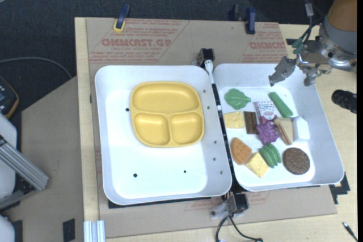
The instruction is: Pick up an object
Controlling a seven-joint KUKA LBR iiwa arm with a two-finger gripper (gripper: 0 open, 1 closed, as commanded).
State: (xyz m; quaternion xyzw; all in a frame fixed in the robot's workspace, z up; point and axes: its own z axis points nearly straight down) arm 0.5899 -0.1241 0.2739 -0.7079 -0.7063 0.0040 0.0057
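gripper (294,72) spread and empty at upper right of frame, above right bin (332,139); toy food clustered mid-bin, so go for green pickle (280,104) at cluster's upper edge, descend straight, fingers straddling its narrow width, clear of the pink packet (265,110).

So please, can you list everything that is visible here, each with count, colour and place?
bins: 2, white, side by side on the bench
divided plate: 1, yellow, left bin
toy food pieces: about a dozen, mixed colours, right bin
leaf: 1, green, right bin's upper left
cookie: 1, brown, right bin's lower right
clamps: 2, yellow and blue, board's top edge
arm: 1, grey with orange band, upper right
gripper: 1, grey, above right bin's top edge
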